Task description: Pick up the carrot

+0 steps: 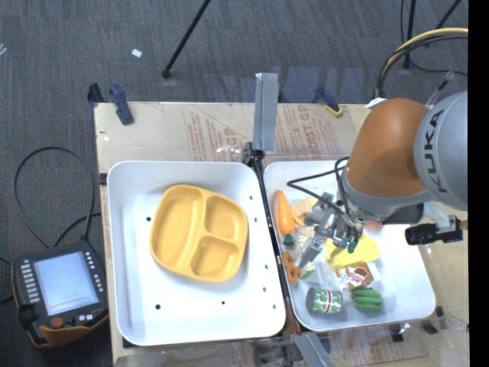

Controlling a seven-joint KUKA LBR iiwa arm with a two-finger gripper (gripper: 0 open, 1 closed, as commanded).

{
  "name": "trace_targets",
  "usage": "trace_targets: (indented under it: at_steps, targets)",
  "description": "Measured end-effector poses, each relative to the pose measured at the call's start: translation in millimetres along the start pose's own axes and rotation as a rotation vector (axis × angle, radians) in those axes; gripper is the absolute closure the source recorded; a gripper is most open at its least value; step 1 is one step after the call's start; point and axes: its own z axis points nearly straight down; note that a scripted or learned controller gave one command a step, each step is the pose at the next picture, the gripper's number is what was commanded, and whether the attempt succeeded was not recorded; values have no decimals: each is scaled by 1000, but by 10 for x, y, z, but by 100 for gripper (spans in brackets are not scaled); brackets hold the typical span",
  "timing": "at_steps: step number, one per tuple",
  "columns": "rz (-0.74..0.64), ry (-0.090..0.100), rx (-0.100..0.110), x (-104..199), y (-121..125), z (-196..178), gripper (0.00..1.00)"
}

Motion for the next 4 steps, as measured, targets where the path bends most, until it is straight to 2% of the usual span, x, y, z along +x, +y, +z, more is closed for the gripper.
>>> trace_targets:
  at_steps: [1,2,3,4]
  targets:
    - [27,5,4,-604,-240,458,0]
    - [62,-3,0,-568,-220,807,0]
    - [605,0,3,-930,-60,1002,0]
    - [472,1,3,-1207,59,990,0]
